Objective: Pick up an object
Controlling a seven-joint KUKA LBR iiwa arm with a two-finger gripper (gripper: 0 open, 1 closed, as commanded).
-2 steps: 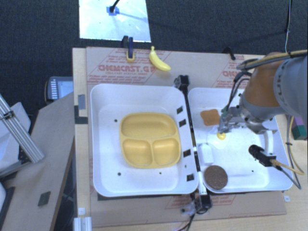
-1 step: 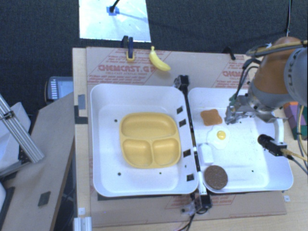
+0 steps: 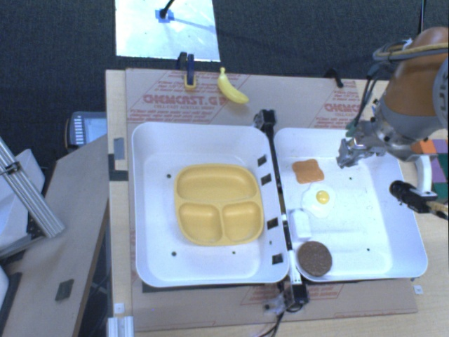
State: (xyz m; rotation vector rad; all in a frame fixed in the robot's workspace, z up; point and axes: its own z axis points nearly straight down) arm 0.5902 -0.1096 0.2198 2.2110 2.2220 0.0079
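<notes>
I have not picked up anything yet. My gripper (image 3: 349, 153) hangs over the right bin (image 3: 393, 258), near the toast (image 3: 308, 170) and egg (image 3: 319, 201).

Bench (image 3: 123, 258) of pale wood seen across frame, covered by brown printed board (image 3: 295, 97). Two white bins set side by side on board: left bin (image 3: 151, 202), right bin (image 3: 400, 237), rims touching at centre. Banana (image 3: 232, 89) laid on board at upper centre, just beside yellow clamp (image 3: 189, 72).
</notes>
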